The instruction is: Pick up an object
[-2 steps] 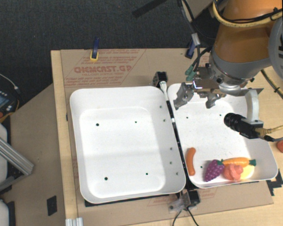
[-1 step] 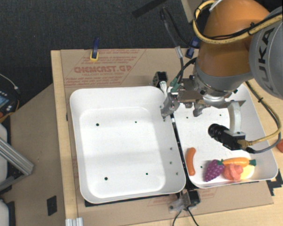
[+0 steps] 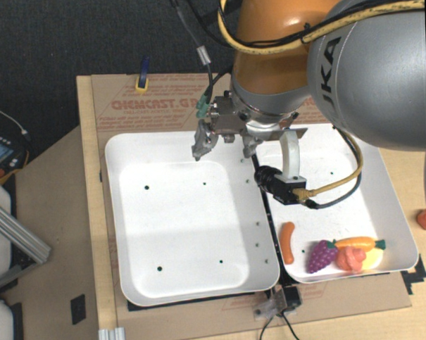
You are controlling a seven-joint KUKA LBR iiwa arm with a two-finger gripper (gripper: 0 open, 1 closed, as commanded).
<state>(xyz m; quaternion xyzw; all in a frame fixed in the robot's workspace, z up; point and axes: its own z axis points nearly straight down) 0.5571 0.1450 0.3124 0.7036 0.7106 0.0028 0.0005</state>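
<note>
The gripper (image 3: 225, 148) hung over the far edge of the two bins, about where the left bin (image 3: 130, 204) met the right bin (image 3: 391, 221). Its two fingers (image 3: 199, 148) stood spread apart, with only white bin floor showing between them. They gripped nothing, and whether the tips touched the bin could not be judged from this slant.

The toys lay well away from the gripper, toward the near right corner of the right bin. Closest to the gripper was an orange-red sausage (image 3: 287, 241), lying lengthwise. Just beyond it, still farther from the gripper, sat a purple bunch of grapes (image 3: 320, 255), touching a pink piece (image 3: 349, 259). An orange carrot (image 3: 357, 243) lay across the top of that cluster.

A black fitting (image 3: 280, 185) with a yellowish hose (image 3: 337, 183) hung just beneath the wrist on the gripper's near side.

Behind the gripper, the brown board (image 3: 100, 171) under the bins carried red print reading "CHEMCAST", the rest cut off by the arm. The letters "KA" showed in dark type on the grey arm (image 3: 378, 67) above.
</note>
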